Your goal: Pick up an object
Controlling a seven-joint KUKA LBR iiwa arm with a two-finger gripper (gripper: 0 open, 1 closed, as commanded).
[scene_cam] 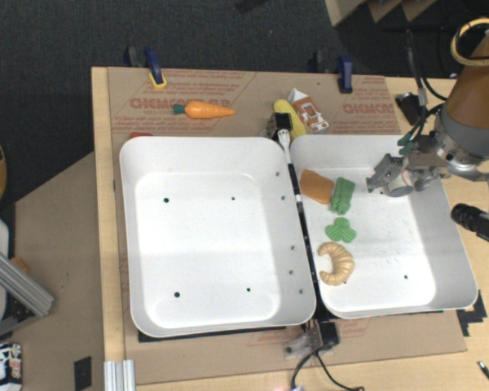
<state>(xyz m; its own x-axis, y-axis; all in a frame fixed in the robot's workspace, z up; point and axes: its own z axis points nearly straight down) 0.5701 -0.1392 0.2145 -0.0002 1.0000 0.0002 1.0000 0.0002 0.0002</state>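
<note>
You are looking down on two white bins set side by side on a cardboard-covered bench point(253, 96), and your arm point(473, 108) comes in from the right, its orange band high at the edge and the grey wrist bent down and leftward over the right bin point(424, 292). The claw point(389, 181) hangs above the upper right part of that bin, pointing left toward the objects, with nothing between its tips; from this angle you cannot tell whether it is spread or closed. The things you could pick lie along the right bin's left side: an orange-brown bread piece point(316, 186) just touching a green block point(342, 195), a smaller green leafy piece point(341, 232) below them, and a tan croissant point(337, 263) below that, nearest the front. The claw sits apart from all four, closest to the green block. The left bin point(147, 243) shows a bare white floor. Outside the bins, on the cardboard at the back, you have a carrot point(204, 111) and, near the gap between the bins, a yellow banana point(286, 112) beside a small brown-and-white packet point(310, 114)
</note>
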